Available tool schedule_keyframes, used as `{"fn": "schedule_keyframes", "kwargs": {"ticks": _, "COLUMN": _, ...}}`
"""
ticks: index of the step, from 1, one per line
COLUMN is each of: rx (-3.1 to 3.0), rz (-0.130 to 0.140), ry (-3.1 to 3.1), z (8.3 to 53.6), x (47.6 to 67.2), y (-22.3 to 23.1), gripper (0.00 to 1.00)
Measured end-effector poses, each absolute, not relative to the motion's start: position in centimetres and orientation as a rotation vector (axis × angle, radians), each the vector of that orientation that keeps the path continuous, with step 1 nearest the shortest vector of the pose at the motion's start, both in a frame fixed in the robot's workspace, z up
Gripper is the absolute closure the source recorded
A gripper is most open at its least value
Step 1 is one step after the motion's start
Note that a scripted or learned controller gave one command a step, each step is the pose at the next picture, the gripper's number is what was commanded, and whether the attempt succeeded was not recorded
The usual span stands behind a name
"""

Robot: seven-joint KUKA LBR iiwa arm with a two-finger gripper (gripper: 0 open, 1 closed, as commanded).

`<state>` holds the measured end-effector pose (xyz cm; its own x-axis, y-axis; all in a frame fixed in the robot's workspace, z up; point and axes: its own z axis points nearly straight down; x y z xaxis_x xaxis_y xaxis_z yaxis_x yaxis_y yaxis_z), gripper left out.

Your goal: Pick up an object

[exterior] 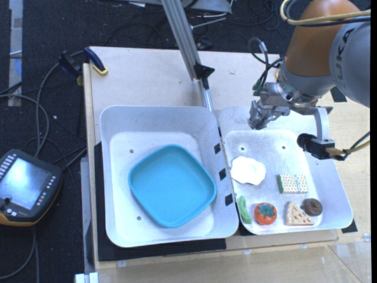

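**Mia:** So, which thing can it pick up?

**Sam:** There are a few, all in the right bin. A white lump lies near the middle. A checked block sits to its right. Along the near edge there is a green strip, a red tomato, a pizza slice and a brown donut.

**Mia:** Why are they bunched at the near side?

**Sam:** I think the bin slopes a bit, so small toys may slide that way. I can't be sure.

**Mia:** Where is the claw?

**Sam:** The claw hangs over the far left corner of the right bin, well apart from the toys. Nothing is between its tips. I cannot tell how wide it is.

**Mia:** And the left bin?

**Sam:** The left bin has a big blue tray in it. It looks too wide to grab easily.

**Mia:** What should it try?

**Sam:** Maybe the white lump. It is the closest one.
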<state>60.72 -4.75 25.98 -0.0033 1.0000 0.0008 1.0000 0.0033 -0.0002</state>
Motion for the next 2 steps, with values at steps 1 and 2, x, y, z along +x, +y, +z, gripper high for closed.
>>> {"fn": "schedule_keyframes", "kwargs": {"ticks": 1, "rx": -2.215, "rz": -0.001, "ry": -2.226, "z": 26.4, "x": 58.7, "y": 0.4, "gripper": 1.00}}
{"fn": "schedule_keyframes", "kwargs": {"ticks": 2, "rx": -2.215, "rz": -0.001, "ry": -2.226, "z": 26.1, "x": 56.7, "y": 6.1, "gripper": 1.00}}
